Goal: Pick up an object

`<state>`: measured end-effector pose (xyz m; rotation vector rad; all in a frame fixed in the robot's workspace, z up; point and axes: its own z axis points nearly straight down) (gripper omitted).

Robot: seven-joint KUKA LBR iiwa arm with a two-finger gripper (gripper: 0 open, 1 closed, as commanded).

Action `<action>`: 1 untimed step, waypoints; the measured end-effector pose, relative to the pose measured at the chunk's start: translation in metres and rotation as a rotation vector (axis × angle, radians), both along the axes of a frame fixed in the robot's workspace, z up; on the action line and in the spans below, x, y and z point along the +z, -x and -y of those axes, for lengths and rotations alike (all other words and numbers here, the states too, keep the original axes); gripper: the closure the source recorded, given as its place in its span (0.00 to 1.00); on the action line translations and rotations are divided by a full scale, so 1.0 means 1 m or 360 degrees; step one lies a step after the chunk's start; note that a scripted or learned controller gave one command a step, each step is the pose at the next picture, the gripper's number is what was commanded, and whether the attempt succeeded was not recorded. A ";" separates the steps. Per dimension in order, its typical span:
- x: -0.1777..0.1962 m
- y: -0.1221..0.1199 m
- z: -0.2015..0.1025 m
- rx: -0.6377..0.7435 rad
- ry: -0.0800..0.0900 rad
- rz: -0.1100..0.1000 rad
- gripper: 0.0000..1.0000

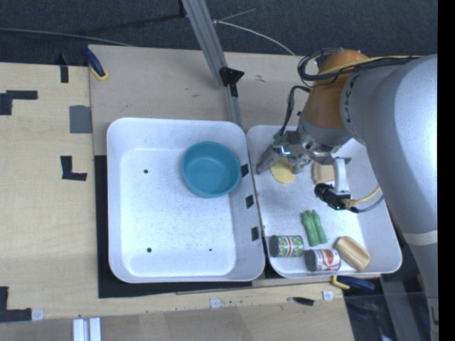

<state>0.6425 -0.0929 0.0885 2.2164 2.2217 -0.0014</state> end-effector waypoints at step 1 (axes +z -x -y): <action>0.013 -0.001 0.000 0.0002 0.0002 0.0005 1.00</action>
